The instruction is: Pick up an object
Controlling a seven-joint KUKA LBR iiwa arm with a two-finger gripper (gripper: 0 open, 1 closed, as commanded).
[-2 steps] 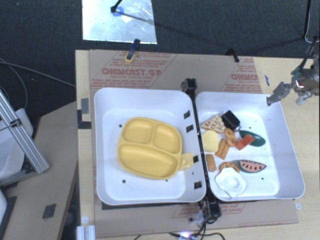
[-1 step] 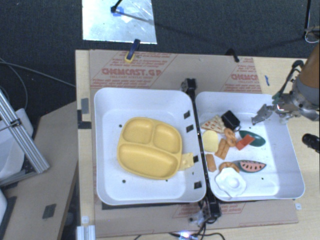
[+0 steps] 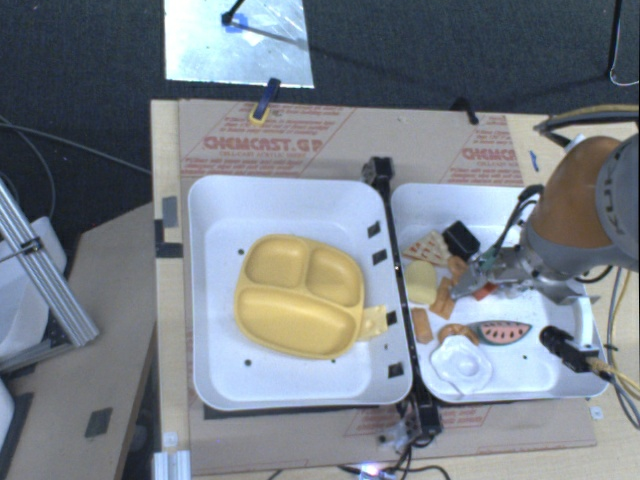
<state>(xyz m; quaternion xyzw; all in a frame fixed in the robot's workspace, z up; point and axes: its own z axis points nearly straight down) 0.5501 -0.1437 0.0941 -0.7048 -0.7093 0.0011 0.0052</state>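
The gripper [image 3: 478, 274] is seen low inside the right bin [image 3: 520, 200], reached in by the arm [image 3: 575, 218] from the right; whether it is apart or together cannot be told, since its tip is lost among the toy food pieces. Directly under and around the tip a small cluster of orange-brown pieces [image 3: 462, 286] is found (touching or merely beside cannot be told); just left of it a pale yellow block [image 3: 422, 286] is lying; up and left of it a tan wedge [image 3: 428, 249] and a black block [image 3: 461, 239] are placed. Below the gripper a watermelon slice [image 3: 503, 332] is lying flat, with a croissant-like piece [image 3: 452, 333] beside it; further below, a white fried egg [image 3: 461, 363] is resting near the bin's front wall. Well to the gripper's left, in the left bin [image 3: 215, 268], a yellow divided plate [image 3: 300, 296] is set; both bins are carried by the desk [image 3: 330, 133].
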